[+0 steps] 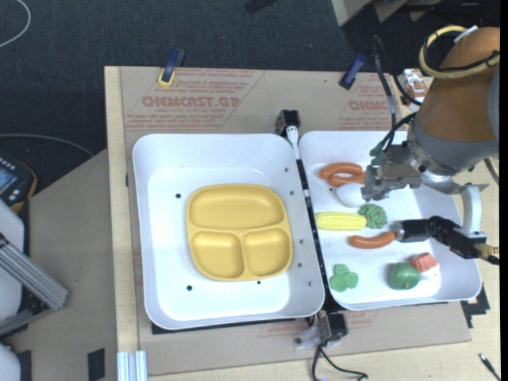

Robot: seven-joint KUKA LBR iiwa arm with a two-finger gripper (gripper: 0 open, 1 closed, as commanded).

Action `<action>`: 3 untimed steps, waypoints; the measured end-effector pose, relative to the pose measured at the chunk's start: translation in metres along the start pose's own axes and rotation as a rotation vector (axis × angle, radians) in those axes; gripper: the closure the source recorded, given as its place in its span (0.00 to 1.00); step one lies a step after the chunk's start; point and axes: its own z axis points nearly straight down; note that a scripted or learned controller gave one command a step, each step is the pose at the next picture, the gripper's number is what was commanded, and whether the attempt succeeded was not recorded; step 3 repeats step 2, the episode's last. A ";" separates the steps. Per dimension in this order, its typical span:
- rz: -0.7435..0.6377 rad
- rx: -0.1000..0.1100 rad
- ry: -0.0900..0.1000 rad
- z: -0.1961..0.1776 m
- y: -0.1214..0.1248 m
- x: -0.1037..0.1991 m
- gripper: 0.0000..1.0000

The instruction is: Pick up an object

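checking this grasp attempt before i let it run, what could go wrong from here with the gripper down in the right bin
1. The two-finger gripper hangs among crowded items: a green broccoli floret, a yellow corn cob and a white egg-shaped piece lie close together, so it may nudge or grab the wrong one.
2. The orange curved carrot-like piece sits just beside the gripper and could be pushed aside.

Lighting was bright and even from overhead, with the two white bins point(151, 236) near overexposed and mild glare on their rims. Shadows were soft and short, the clearest under the arm point(456, 109) on the right bin and along the bin edges. Focus was soft overall, small items looked slightly blurred, and the dark floor point(71, 22) showed grain.
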 end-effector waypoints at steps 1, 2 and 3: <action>-0.001 0.006 0.002 0.025 0.019 0.052 1.00; 0.006 0.004 0.000 0.024 0.019 0.041 1.00; 0.006 0.004 0.000 0.024 0.019 0.041 1.00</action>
